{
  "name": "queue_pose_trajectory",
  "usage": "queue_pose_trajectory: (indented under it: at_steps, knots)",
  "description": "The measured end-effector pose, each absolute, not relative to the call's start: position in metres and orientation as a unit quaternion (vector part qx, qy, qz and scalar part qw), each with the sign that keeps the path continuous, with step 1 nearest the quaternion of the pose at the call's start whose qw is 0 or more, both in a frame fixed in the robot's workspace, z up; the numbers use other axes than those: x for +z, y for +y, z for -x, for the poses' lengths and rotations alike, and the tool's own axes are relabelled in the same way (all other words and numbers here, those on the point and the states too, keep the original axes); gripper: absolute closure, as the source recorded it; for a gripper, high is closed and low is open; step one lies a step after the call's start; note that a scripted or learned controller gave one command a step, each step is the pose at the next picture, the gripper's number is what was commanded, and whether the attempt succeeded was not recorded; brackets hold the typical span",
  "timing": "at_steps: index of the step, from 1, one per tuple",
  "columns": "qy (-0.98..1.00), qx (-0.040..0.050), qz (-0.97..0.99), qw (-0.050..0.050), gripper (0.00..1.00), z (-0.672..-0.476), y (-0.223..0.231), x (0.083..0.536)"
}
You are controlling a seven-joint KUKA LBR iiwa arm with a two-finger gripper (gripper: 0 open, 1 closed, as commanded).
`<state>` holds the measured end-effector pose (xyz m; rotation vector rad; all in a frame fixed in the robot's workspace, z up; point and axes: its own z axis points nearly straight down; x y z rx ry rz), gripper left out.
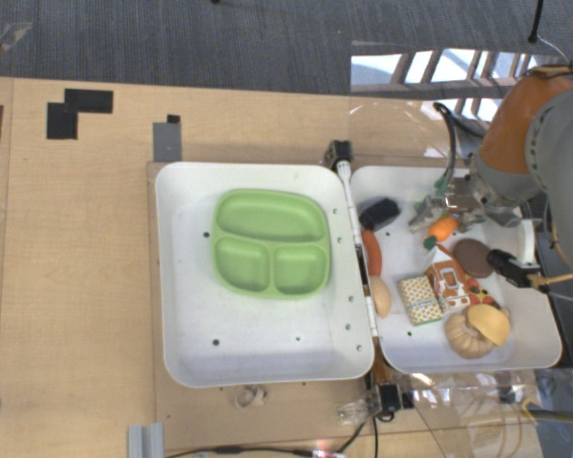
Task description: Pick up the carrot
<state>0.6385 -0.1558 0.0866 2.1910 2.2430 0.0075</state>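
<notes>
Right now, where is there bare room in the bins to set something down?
Left bin: a wide bare border rings the green tray, widest along the near edge. Right bin: crowded with the carrot, hot dog and croissant; a bare patch lies between hot dog and carrot.

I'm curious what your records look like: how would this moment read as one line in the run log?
task: pick up carrot | gripper: low in right bin, just above carrot | hold: not confirmed | green tray: left bin
</notes>
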Motion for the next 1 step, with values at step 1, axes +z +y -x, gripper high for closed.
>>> queue_pose_trajectory:
  at_steps: [1]
  knots:
    - [0.718,0.0038,-0.696,0.006,1.0,-0.6413,-0.1547,0.1003]
